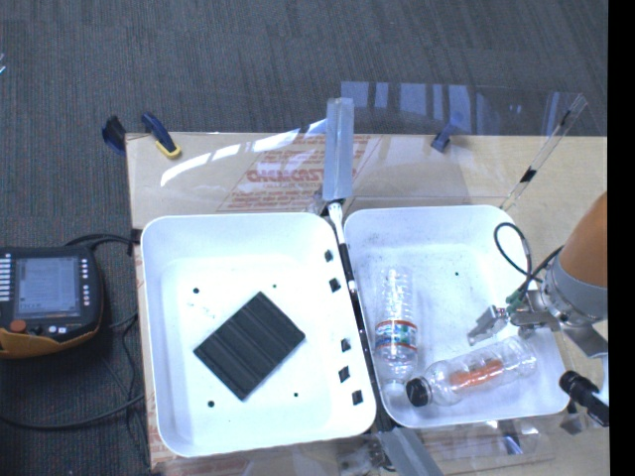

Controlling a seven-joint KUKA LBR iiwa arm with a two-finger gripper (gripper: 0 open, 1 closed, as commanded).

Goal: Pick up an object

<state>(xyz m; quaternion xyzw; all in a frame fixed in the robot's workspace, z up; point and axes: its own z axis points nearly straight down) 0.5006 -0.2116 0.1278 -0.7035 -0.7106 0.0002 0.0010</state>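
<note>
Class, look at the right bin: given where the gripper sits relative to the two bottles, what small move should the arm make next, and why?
Probably lower the gripper slightly onto the bottle with orange contents, which lies on its side just below it in the right bin. Nothing is visibly between the fingers, and the clear water bottle lies farther left.

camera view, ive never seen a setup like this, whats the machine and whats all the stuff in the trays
This is one camera fixed above a bench, looking down at a slant. The grey and orange thing at the right is a robot arm; its gripper hangs over the right bin. That bin holds two clear plastic bottles: one upright in the picture with a blue label, one lying sideways with something orange inside. The left bin holds a flat black ridged pad. Nothing looks held.
</note>
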